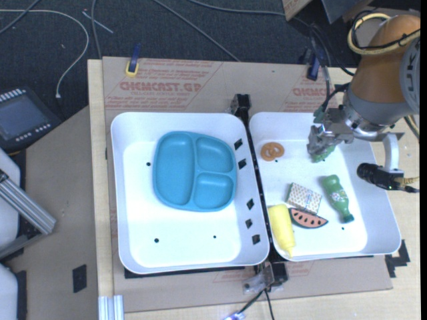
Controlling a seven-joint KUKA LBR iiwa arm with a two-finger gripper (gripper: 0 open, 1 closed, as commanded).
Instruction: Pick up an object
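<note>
The end effector [321,149] hangs over the right bin [380,242] — grip state unreadable — with the green bottle [337,197] just below-right, long axis running near-vertical in view.

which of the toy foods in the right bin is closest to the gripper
The small brown pretzel, lying just left of the gripper. The green bottle, checkered cracker, watermelon slice and yellow corn all lie farther toward the bin's front.

Even, bright overhead light falls on the scene. The two white bins [180,259] are close to overexposed, with soft glare on their floors and faint, short shadows under the objects. The dark floor [200,19] beyond the bench [107,179] stays dim. Focus is slightly soft throughout, with mild grain.
</note>
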